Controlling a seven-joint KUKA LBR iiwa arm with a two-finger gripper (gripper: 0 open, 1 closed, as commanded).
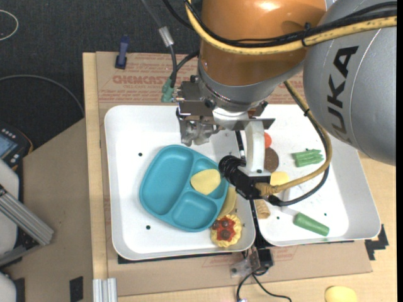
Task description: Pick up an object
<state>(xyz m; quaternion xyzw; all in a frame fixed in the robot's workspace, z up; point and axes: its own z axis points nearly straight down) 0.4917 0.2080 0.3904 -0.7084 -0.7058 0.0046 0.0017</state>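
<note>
My gripper hangs low over the divider between the two white bins, under the big orange and grey wrist. Just to its left, a blue compartment plate lies in the left bin with a pale yellow piece on its right side. A toy pizza slice rests at the plate's front right corner. In the right bin lie two green pieces, a brown disc, a small yellow piece and a tan cylinder. The wrist hides what sits directly under the gripper.
A black hose and a yellow cable loop down from the wrist over the divider. The bins stand on a cardboard sheet. A yellow object lies off the bench at the front right.
</note>
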